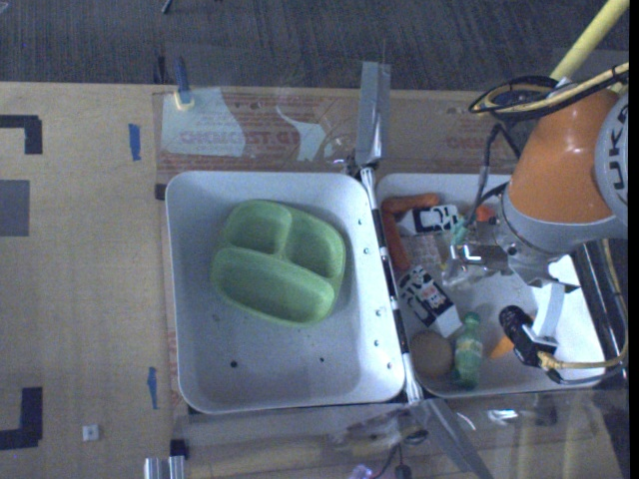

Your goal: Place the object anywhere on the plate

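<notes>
1. I am watching the pincer [462,257] hanging low over the right bin [431,179], toward that bin's middle. The grey wrist and orange band are covering it from above, so I cannot tell whether it is wide, narrow or holding anything.
2. The metal divider where the two bins meet is running close beside the pincer on its plate side. The right bin's far rim is lying just beyond it, toward the top of the view.
3. The arm is filling the room on the pincer's other side, and a patch of bare white floor is showing just below the pincer toward the bin's near edge.
4. The green plate [280,260] is sitting well apart from the pincer, across the divider in the left bin [200,193]. It is a rounded, three-compartment dish, lying slightly askew in the far half of that bin, with open floor nearer to me.
5. The loose things are all lying around the pincer in the right bin, and I cannot tell which one is the task's object.
6. An orange-red stick [409,206] and a black-and-white carton [437,218] are lying just beyond the pincer.
7. A second patterned carton [429,297] is lying just nearer than the pincer, on its plate side.
8. A brown round item [432,352] and a green bottle [467,347] are resting side by side near the bin's near rim.
</notes>
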Robot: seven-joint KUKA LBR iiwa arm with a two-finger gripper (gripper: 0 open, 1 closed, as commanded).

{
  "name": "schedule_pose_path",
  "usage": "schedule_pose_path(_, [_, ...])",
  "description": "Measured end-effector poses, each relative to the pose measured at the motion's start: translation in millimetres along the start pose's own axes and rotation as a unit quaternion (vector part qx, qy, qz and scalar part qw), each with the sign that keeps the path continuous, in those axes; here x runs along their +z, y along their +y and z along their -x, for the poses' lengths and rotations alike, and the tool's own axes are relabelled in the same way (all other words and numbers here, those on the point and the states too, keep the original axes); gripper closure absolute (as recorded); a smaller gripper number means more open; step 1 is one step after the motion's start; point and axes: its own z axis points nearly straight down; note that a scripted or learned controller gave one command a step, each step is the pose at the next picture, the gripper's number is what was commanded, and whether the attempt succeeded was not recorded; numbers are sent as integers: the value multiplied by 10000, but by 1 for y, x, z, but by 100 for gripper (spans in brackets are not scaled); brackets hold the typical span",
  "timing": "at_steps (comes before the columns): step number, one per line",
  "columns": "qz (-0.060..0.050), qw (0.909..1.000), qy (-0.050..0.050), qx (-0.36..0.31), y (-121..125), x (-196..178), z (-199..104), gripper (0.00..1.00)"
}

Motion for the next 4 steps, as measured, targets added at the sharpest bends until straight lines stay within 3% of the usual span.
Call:
schedule_pose_path(1, [-1, 9947, -3, -1024, -41, -15, -89, 100])
schedule_pose_path(2, [16, 9935, -8, -1137, -44, -57, -150, 100])
schedule_pose_path(3, [14, 9994, -11, -356, -47, -184, -185, 100])
schedule_pose_path(4, [5, 9994, -9, -352, -49, -43, -221, 100])
